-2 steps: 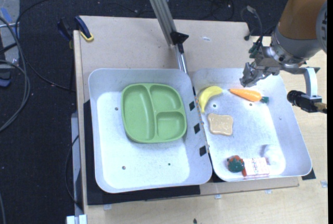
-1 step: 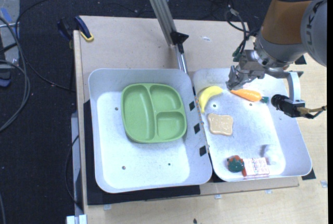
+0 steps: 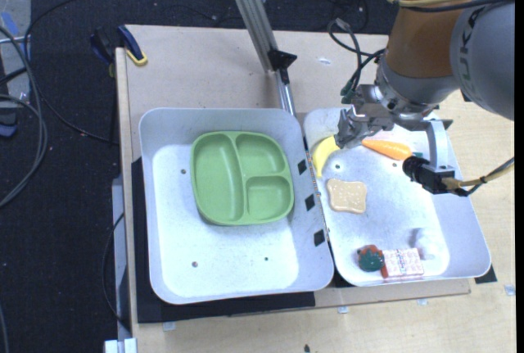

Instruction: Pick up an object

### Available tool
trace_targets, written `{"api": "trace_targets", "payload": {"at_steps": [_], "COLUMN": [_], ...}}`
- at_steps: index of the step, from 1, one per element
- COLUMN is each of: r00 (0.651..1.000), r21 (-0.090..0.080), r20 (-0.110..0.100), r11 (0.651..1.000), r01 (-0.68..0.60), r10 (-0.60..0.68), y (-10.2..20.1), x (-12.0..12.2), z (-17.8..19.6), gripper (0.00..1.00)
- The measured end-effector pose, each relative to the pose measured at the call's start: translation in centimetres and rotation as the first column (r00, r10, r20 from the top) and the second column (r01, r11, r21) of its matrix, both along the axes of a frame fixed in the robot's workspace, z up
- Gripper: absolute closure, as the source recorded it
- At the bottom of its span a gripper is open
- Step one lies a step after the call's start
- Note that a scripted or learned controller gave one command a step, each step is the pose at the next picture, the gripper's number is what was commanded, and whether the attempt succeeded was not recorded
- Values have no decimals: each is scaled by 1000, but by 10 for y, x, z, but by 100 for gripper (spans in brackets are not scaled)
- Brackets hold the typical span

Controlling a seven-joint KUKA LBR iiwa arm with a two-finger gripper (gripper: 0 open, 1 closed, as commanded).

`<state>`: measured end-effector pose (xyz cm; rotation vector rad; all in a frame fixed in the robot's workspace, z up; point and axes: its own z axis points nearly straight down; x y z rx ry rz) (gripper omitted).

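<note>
The claw (image 3: 354, 130) hangs low over the right bin (image 3: 458, 237), just beside the banana (image 3: 324, 153) and carrot (image 3: 386, 149). Its opening cannot be told (too dark). The toast (image 3: 347, 196) lies nearby.

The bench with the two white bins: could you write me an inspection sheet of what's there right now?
Surface: wooden bench bearing a left bin and a right bin, side by side.
Job's things: in the right bin, a carrot, a banana, a toast slice, a small box and a green ball.
Clutter: green divided plate in the left bin.
Grippers: tool low over the right bin's far end, next to the banana; nothing seen held.
Cables: black cable on the bench near the arm.
Surroundings: dark floor with wires; metal pole.
</note>
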<state>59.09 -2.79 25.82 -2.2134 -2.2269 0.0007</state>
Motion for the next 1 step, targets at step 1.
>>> {"api": "trace_targets", "payload": {"at_steps": [1], "r00": [1000], "r21": [1], "r20": [1], "r11": [1000], "r01": [-1], "r10": [1], "y": [49], "x": [-7], "z": [3], "gripper": [100]}}
